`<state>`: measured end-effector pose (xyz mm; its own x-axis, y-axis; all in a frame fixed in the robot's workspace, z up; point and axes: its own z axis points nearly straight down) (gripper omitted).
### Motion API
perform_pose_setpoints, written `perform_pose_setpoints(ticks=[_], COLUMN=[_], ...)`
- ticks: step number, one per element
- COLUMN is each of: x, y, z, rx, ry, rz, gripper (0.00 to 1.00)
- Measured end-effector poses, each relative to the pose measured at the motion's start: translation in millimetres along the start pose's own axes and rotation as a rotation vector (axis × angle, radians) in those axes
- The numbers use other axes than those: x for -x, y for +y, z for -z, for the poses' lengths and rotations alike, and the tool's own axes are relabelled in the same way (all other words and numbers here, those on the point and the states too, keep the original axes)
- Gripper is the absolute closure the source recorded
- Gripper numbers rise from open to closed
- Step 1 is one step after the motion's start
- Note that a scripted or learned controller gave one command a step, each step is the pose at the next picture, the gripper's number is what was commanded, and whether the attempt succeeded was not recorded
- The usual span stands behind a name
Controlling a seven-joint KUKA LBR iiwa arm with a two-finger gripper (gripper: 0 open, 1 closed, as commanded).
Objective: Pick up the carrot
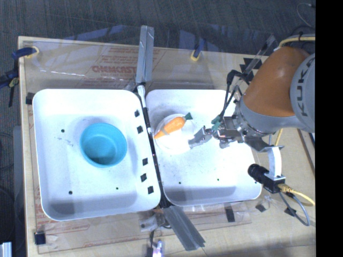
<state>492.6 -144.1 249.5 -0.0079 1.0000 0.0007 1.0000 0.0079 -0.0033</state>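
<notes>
Reaching in over the right-hand bin [236, 194], the jaws [199, 136] hang just beside the carrot [171, 126], which lies to their left and a little farther from the camera, its long axis slanting from the orange tip near the divider up to the green top that points back toward them. Whether the jaws stand apart or together cannot be told at this slant, and nothing shows between them; the blue bowl [104, 144] sits well beyond the carrot, in the left-hand bin [53, 197].
</notes>
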Motion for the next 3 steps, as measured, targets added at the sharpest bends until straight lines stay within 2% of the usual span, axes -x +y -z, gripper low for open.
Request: perform_pose_setpoints(ticks=[1,2,3], x=[-5.1,25.6,-14.2], y=[70.9,117.7,166.1], z=[-13.0,-130.8,-87.9], rx=[0.002,0.005,0.011], ry=[-0.001,-0.001,-0.009], rz=[0.169,0.076,0.213], gripper=[0.00,0.00,0.00])
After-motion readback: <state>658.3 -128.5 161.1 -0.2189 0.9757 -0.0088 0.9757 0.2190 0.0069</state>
